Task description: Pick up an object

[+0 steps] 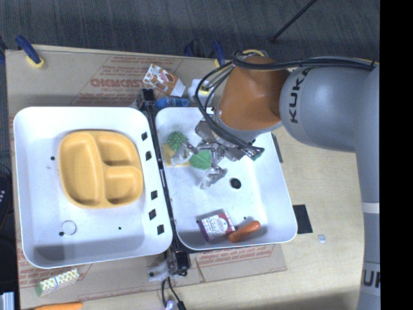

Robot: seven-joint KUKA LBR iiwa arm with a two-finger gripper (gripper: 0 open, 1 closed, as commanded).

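Two shallow white bins sit side by side on the counter (pixel 322 250), on a sheet of printed cardboard (pixel 116 76). The left bin (pixel 32 173) holds a yellow divided tray (pixel 101 168) set toward its middle, with bare white floor all round it, widest along the near edge. A small clear ring (pixel 68 227) lies on that floor near the front left corner.

The right bin (pixel 271 199) is busier. A green leafy toy (pixel 176 138) lies near its far left corner, a yellow piece (pixel 170 151) touching it, and a light green object (pixel 201 160) sits just beside them toward the middle. Along the near wall rest a maroon packet (pixel 216 225) and an orange carrot-shaped toy (pixel 244 231), touching each other. A small dark spot (pixel 235 184) marks the floor near the centre.

The grey arm (pixel 329 108) reaches in from the right, its orange band (pixel 248 99) over the far half of this bin. The pincer (pixel 213 163) hangs low right at the light green object; I cannot tell whether it is spread or closed, or whether it grips anything.

The right half of that bin's floor lies open. Beyond the far edge, a small printed carton (pixel 157 77) and a blue item (pixel 173 102) rest on the cardboard.
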